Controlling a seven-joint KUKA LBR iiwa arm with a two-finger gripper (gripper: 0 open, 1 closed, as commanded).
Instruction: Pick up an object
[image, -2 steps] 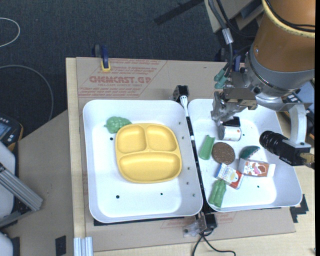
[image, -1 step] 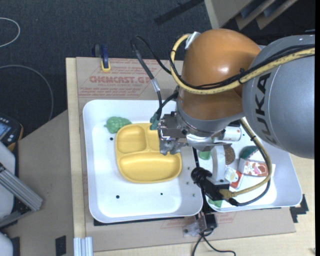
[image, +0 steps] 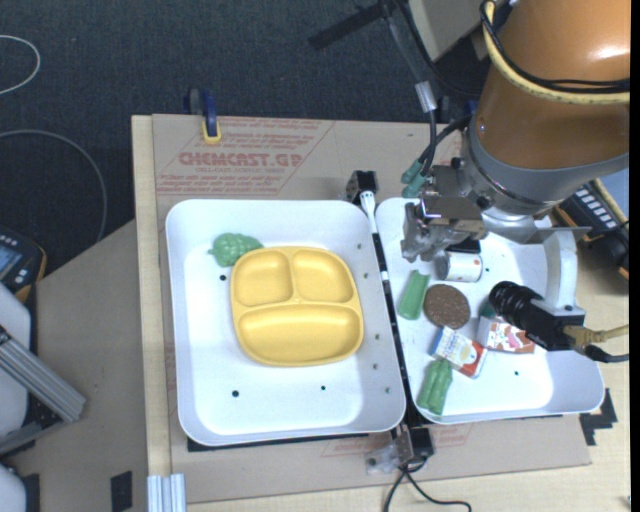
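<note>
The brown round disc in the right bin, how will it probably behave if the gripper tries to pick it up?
The brown disc looks flat and low, so fingers may find little edge to grip and could slip off. It seems rigid, probably light. The green piece and the small carton lie close beside it, so a push would likely shift them.

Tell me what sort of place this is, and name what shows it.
Most likely a robotics lab test bench. A robot arm reaches over two white bins, its claw above toy-like items such as a small carton, with a yellow divided plate alongside and loose cables on the floor.
</note>
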